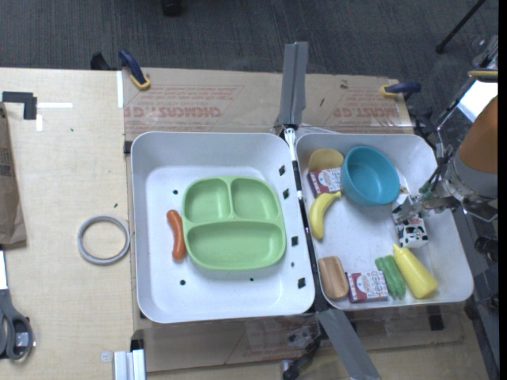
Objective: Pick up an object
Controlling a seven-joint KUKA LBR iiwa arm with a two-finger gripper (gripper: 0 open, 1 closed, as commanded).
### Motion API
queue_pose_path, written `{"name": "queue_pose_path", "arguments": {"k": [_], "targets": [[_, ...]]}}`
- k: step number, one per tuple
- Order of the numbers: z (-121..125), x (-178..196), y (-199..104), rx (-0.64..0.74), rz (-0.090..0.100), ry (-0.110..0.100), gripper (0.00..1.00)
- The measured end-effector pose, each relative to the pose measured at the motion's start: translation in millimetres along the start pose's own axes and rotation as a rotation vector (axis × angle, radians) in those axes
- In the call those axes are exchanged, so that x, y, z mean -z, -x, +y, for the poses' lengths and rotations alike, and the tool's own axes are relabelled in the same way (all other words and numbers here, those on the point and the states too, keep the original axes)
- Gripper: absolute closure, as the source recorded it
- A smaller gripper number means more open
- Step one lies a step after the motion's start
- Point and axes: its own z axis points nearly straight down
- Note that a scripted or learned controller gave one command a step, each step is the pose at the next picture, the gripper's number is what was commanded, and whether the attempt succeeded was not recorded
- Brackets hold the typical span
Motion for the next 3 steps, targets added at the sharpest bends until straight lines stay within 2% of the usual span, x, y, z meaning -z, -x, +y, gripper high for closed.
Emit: {"name": "queue_pose_path", "arguments": {"k": [1, 2, 3], "targets": [[41.4, 90.6, -145.4, -0.134, 0.000, -0.008, 1.00], [-0.2, 119.7, -113.2, -0.043, -0.002, -0.004, 1.00], [59.7, 109.7, -164.6, -0.107, -0.001, -0.005, 1.00]]}}
